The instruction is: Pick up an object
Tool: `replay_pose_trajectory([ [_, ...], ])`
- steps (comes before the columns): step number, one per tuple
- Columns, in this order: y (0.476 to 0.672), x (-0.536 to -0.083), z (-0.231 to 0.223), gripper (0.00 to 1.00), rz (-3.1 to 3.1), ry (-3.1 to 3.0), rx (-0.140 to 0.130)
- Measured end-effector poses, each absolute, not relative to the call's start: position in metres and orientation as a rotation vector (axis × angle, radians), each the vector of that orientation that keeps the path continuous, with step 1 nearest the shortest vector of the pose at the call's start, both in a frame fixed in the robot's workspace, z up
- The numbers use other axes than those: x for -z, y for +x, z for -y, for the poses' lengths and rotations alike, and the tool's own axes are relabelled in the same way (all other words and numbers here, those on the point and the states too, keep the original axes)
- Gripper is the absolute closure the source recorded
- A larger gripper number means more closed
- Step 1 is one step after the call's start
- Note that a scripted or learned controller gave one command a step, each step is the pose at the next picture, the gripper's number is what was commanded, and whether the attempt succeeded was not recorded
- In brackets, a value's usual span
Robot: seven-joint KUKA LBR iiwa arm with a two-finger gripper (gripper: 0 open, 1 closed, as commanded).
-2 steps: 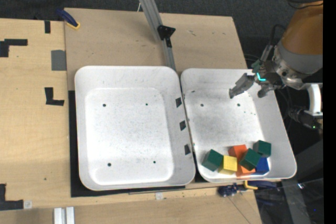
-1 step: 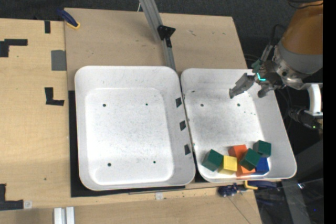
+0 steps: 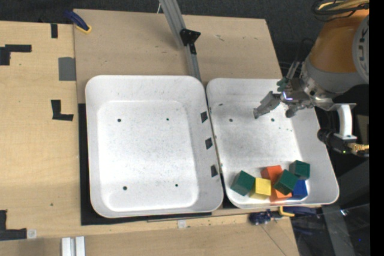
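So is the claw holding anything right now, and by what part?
Nothing is held. The claw hangs over the right bin, apart from the blocks.

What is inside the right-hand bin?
The right bin holds a cluster of blocks near its front edge: green, yellow, orange, blue. Any blocks buried under the cluster are hidden.

A light wooden bench [image 3: 150,39] carries two shallow white bins side by side on a black mat [image 3: 84,189]. The left bin [image 3: 147,144] touches the right bin [image 3: 264,141] along one edge. A slanted metal rail [image 3: 171,0] crosses the bench's far side above the bins.
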State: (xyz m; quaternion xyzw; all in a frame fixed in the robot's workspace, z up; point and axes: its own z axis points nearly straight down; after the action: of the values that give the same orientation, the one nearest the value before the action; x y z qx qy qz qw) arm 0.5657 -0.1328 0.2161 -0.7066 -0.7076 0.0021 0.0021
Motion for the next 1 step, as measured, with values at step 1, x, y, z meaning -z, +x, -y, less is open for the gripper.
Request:
replay_pose_trajectory([
  [1,0.568,-0.1715,0.1351,0.0,2.22,-2.218,-0.007],
])
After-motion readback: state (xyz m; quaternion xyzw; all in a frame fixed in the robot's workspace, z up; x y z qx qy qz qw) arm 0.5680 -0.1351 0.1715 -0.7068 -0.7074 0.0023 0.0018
